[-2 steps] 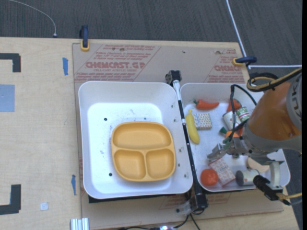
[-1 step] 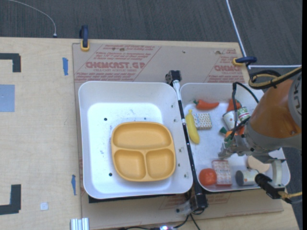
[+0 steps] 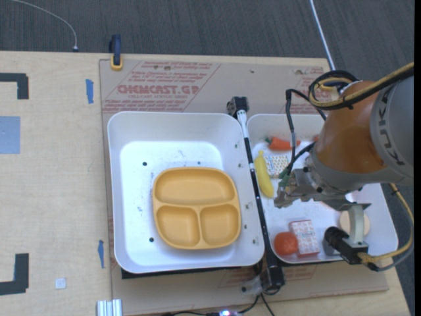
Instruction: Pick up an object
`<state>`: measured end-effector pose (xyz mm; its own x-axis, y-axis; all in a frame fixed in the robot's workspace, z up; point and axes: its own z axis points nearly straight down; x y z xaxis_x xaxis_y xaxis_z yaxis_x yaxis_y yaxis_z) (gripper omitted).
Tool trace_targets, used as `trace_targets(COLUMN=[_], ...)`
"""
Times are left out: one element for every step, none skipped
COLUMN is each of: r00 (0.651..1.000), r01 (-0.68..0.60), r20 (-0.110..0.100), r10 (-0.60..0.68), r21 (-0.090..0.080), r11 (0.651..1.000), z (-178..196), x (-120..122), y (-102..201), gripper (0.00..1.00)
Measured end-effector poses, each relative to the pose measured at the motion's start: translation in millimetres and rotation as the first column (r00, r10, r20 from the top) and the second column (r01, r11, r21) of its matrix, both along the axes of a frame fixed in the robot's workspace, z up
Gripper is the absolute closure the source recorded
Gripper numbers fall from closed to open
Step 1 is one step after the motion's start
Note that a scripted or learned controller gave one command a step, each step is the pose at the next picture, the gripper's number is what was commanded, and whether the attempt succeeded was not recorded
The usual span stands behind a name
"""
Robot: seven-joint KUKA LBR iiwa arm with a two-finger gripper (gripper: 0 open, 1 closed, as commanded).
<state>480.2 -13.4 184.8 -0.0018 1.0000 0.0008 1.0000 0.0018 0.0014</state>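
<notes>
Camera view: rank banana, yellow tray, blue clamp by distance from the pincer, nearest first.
1. banana: in the right bin, just left of the pincer.
2. yellow tray: in the left bin, across the shared rims.
3. blue clamp: on the far edge of the board, beyond the left bin.

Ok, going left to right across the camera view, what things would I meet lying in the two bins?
First the yellow divided plate → banana → tomato → small packet.
</notes>
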Motion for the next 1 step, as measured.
trace_targets(r00=[1.0], r01=[0.002], r20=[0.001], r10=[-0.002], r21=[-0.003], r11=[1.0], z=[-0.2], x=[-0.7], y=[-70.1], gripper=[1.0])
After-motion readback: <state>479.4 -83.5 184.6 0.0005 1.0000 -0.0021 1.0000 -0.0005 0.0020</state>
